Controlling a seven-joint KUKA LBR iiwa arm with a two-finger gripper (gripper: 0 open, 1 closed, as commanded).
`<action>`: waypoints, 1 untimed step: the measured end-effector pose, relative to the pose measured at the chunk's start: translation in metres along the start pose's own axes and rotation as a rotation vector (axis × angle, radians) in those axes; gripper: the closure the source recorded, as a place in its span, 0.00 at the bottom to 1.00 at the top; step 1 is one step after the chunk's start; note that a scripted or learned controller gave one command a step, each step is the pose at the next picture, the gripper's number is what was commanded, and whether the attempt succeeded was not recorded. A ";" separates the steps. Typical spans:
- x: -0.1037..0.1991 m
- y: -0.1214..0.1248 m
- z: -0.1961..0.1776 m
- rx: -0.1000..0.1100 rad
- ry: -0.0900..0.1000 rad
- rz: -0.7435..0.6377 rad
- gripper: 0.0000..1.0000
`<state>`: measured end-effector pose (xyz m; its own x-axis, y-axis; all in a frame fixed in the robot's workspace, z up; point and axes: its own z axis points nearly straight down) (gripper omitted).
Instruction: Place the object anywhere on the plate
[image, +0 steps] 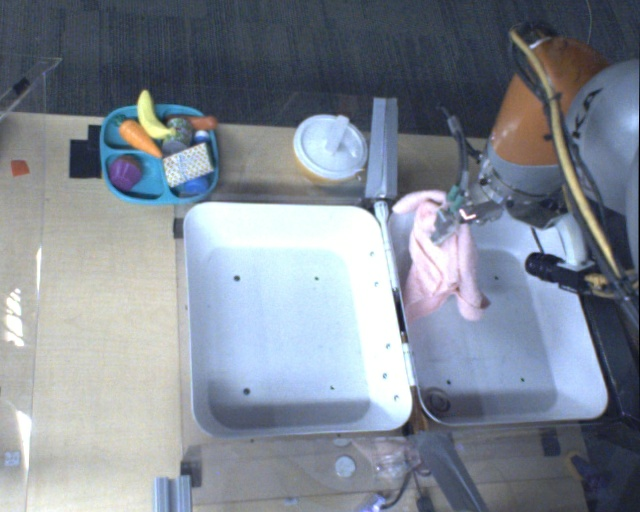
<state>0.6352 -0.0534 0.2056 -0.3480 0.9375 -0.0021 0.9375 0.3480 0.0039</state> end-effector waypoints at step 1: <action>0.001 0.002 -0.019 0.000 0.001 -0.006 1.00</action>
<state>0.6367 -0.0516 0.2250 -0.3538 0.9353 -0.0013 0.9353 0.3538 0.0037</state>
